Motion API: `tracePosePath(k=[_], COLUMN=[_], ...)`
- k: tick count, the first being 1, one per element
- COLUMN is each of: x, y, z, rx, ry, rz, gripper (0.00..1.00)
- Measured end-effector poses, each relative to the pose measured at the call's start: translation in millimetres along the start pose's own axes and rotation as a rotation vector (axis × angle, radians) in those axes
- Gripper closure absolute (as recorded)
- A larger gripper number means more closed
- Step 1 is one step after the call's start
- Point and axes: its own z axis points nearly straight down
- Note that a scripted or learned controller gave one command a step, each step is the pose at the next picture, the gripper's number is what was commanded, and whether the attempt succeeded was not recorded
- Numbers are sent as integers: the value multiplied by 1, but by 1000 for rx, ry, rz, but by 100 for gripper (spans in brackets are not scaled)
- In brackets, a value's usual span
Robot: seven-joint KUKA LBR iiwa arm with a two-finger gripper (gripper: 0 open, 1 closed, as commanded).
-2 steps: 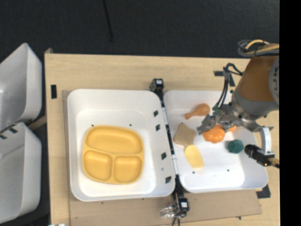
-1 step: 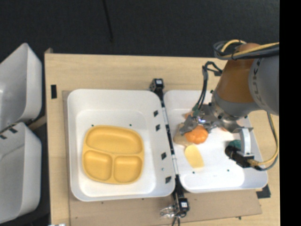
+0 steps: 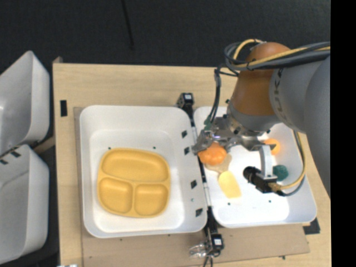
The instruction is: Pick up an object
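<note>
Over right bin (image 3: 300,213), gripper (image 3: 214,149) sits low at orange ball (image 3: 212,156); finger state can't tell. Pale yellow piece (image 3: 230,184) lies just beside ball. Left bin (image 3: 89,149) holds yellow divided tray (image 3: 133,181).

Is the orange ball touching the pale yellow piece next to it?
Cannot tell. In the camera view the orange ball and yellow piece sit very close.

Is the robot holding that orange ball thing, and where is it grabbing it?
It cannot be told. The gripper sits right over the orange ball in the right bin, but the arm hides its tips.
</note>
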Motion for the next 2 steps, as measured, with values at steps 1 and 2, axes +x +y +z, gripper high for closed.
tracePosePath(k=[1,2], x=[43,92], y=[5,2], z=[-10,-27], rx=[2,1], ry=[-1,0], rz=[2,1], gripper=[100,100])
